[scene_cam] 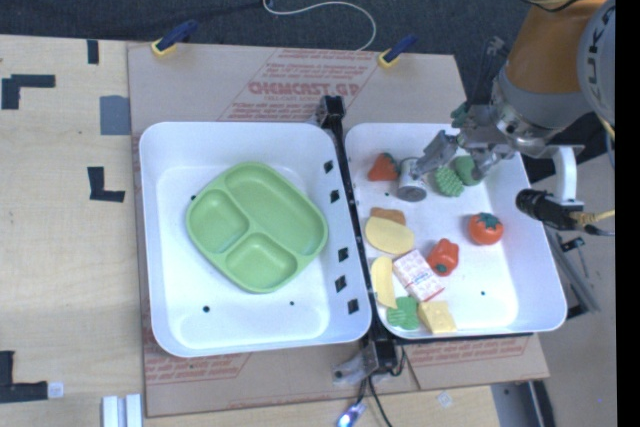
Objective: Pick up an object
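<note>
The right bin (530, 310) holds several toy foods. Among them are an orange-red piece (382, 167), a knobbly green item (451, 180), a red tomato (485, 228) and a red pepper (443, 256). A pale yellow oval (388, 236) lies by the left wall, with a white and red carton (417, 275) and a yellow block (436, 317) nearer the front. My gripper (412, 183) hangs low over the bin's back part, between the orange-red piece and the green item. Nothing shows as held.
The left bin (160, 215) carries a green divided plate (257, 225). A black divider (345, 215) with clips runs between the bins. The arm (550, 45) comes in over the right bin's back right corner. Brown cardboard (300, 85) lies under both bins.
</note>
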You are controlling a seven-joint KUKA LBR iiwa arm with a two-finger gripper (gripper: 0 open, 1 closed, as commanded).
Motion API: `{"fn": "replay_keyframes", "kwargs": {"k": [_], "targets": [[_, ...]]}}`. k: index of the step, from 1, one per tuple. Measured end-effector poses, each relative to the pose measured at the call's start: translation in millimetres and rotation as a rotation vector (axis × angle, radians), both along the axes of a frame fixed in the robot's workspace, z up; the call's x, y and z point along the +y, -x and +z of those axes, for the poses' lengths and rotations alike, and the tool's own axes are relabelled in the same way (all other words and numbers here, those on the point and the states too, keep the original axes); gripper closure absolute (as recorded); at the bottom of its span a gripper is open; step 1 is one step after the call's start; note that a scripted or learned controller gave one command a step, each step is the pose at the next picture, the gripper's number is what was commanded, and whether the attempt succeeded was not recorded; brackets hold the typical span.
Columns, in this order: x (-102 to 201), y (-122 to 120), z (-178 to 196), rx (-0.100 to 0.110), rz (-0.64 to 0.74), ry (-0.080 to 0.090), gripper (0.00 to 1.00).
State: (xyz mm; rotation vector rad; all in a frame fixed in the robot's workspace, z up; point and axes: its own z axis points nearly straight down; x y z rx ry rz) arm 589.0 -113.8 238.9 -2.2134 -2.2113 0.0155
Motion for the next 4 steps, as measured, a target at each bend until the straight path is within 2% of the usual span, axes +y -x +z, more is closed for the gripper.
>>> {"fn": "replay_keyframes", "kwargs": {"k": [1,2,4], "targets": [[0.3,-2.0,7.3,-0.012,0.003,0.001,0.00],[-5.5,4.0,-41.0,-0.010,0.002,0.002,0.00],[-0.1,-6.4,-143.2,-0.010,0.004,0.002,0.00]]}}
